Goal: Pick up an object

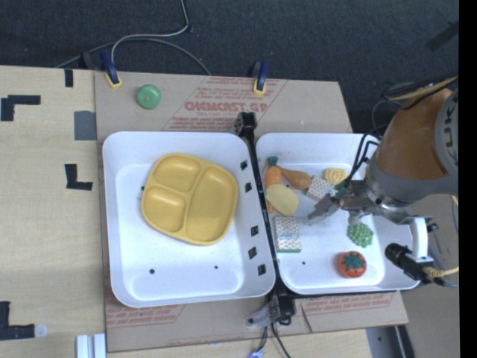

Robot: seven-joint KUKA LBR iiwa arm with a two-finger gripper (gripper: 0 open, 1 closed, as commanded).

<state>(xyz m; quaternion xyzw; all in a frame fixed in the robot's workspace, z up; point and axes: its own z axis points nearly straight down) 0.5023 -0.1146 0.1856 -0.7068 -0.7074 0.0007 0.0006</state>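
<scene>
Camera view from above the bench: two shallow white bins sit side by side on a cardboard sheet, the left bin (119, 200) carrying a single yellow divided plate (189, 198) with three compartments, tilted a little toward the far left. The right bin (313, 278) carries a scatter of toy foods: an orange carrot-like piece (287, 176) at the far left, a pale yellow rounded piece (282, 198) touching it on the near side, a white-and-green patterned packet (288, 233) lying flat near the divider, a yellow corn-like piece (335, 175) farther right, a checked piece (320, 188) just beside it, a green bumpy piece (361, 234) toward the right, and a red tomato with a green top (352, 264) at the near right. The grey arm with its orange band reaches in from the right, and the gripper (326, 209) hangs over the middle of the right bin, between the checked piece and the green bumpy piece; its dark fingers read as slightly apart with nothing visibly between them, though the tips are small and hard to make out. A green ball (148, 96) rests on the cardboard beyond the left bin, near a blue-and-yellow clamp (111, 73); a second clamp (260, 77) grips the far edge.
</scene>
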